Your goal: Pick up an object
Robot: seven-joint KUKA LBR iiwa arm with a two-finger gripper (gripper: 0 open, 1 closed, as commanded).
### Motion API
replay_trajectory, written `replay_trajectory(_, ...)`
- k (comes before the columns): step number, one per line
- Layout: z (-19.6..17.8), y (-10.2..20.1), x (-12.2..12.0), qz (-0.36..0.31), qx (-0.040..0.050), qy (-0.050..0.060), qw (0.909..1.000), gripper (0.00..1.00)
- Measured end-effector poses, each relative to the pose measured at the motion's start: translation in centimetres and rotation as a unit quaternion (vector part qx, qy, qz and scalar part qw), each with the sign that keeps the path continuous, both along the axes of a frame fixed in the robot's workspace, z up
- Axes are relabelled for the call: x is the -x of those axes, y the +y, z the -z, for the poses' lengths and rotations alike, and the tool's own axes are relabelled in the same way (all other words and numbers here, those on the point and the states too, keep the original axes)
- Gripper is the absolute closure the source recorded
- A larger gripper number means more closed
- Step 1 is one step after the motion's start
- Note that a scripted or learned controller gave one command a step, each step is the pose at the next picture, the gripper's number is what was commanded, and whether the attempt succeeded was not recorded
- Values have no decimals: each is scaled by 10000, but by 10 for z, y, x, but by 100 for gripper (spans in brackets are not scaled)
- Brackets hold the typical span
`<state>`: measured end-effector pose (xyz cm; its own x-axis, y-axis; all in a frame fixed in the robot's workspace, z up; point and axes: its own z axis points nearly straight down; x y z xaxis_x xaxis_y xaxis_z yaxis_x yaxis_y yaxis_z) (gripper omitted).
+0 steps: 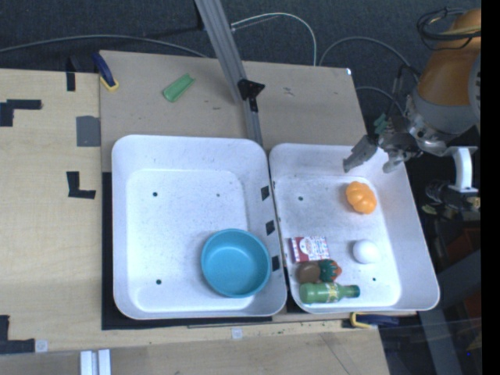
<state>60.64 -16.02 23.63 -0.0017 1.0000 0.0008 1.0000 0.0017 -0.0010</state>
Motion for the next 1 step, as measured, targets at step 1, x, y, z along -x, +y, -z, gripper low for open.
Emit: replay_trajectory(1,0,0,0,0,0,0,10000,0)
